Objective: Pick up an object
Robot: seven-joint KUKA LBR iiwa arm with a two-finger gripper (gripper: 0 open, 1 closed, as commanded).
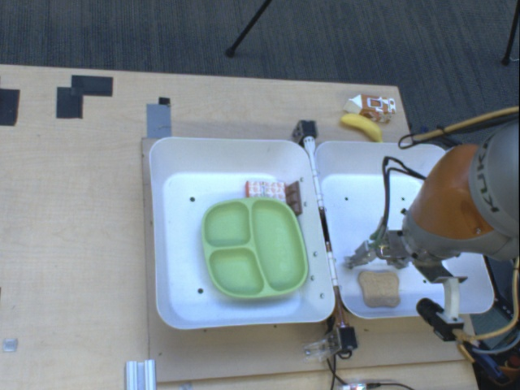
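- 1 gripper (363, 256) hangs low inside the right bin (349, 187), its metal fingers pointing toward the divider between the 2 bins; whether they stand apart or together cannot be told from this angle.
- A tan, sponge-like block (379, 288) lies on the right bin's floor just beside and below the gripper, near the front wall, with nothing gripping it.
- The grey arm (479, 197), with its orange band, reaches in from the right and covers much of the right bin's far side.
- In the left bin (175, 218), a green divided plate (254, 249) with 3 compartments lies flat at the centre.
- A small red-and-white packet (266, 188) and a brown item (293, 197) lie at the plate's upper edge, close to the divider.
- On the wooden bench (73, 242) beyond the right bin rest a yellow banana (361, 126) and a small carton (374, 104), close together.
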